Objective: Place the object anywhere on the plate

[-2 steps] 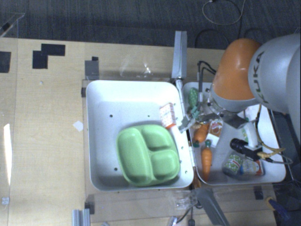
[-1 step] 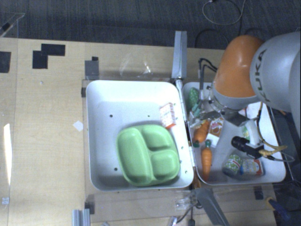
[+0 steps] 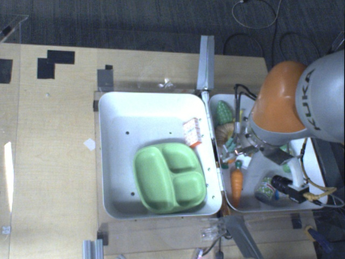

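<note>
The green plate (image 3: pixel 170 177) lies in the left bin (image 3: pixel 116 144), down toward 5 o'clock from the middle of that bin. The plate has three parts: one long part on its left side and two smaller parts on its right. Nothing sits on the plate. A small white and red packet (image 3: pixel 192 131) lies in the same bin, just off the plate's top right corner, at about 1 o'clock from the plate and close to the bin's right wall. The right bin (image 3: pixel 245 205) holds a few small things. An orange carrot (image 3: pixel 236 180) lies near the bin's left wall, pointing up and down. A green bumpy thing (image 3: pixel 224 112) sits at about 12 o'clock from the carrot, near the top of that bin. A dark, shiny thing (image 3: pixel 267 190) lies at about 4 o'clock from the carrot. The grey arm with its orange band (image 3: pixel 277 107) reaches over the right bin from the right side. The gripper (image 3: pixel 237 147) hangs low over the left part of that bin, just above the carrot at about 12 o'clock from it. I cannot tell how the jaws stand, because the arm hides them and the parts there are too small to make out.
</note>
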